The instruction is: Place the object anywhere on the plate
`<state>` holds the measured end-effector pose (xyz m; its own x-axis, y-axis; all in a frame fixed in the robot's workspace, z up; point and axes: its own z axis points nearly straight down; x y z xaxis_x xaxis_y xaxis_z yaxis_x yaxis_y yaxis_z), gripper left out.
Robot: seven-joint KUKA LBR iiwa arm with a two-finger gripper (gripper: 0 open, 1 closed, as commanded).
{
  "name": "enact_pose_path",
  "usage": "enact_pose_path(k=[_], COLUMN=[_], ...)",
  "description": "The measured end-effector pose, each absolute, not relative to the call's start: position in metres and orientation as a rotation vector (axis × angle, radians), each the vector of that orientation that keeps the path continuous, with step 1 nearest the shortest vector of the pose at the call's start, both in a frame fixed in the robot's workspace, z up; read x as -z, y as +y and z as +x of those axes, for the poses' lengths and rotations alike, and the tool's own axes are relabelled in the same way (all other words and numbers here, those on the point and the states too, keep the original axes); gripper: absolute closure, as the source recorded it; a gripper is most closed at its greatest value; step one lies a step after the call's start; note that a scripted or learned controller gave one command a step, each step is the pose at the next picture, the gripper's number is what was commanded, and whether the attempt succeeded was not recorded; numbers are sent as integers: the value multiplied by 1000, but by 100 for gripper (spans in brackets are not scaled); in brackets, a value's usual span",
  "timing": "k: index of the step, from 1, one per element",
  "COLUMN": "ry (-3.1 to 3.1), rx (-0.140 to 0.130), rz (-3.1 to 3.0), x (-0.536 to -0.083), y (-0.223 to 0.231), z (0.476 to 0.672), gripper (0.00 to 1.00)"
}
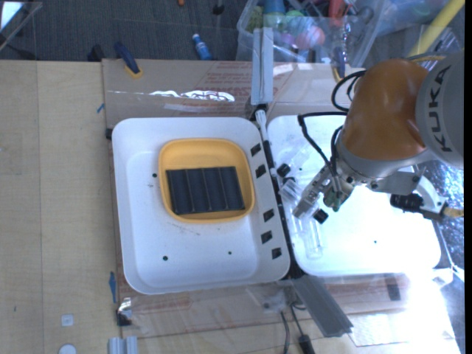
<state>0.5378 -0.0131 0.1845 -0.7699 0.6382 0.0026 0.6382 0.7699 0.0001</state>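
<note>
A yellow plate point(205, 153) with rounded corners lies in the left white bin point(140, 264). On the plate rests a dark, ribbed rectangular object point(205, 190), lying flat and covering most of the plate's middle. My gripper point(313, 206) hangs over the left part of the right white bin point(383, 260), just right of the divider between the bins. It is well apart from the plate and the dark object. Glare in the right bin washes out the gripper's tip.
The arm's grey body with its orange band point(383, 116) covers the upper half of the right bin. Black clips point(267, 216) line the divider between the bins. A clear tub of colourful toys point(317, 9) stands behind the bench.
</note>
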Motion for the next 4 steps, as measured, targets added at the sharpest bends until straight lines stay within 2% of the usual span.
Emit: enact_pose_path(k=[1, 2, 3, 4], ry=[-2953, -3074, -3152, -3162], rx=[2, 3, 2, 6], rz=[-1066, -682, -11, -20], x=[-185, -210, -273, -285], y=[-14, -62, -71, -73], z=[538, 577, 636, 638], gripper=[0, 0, 0, 100])
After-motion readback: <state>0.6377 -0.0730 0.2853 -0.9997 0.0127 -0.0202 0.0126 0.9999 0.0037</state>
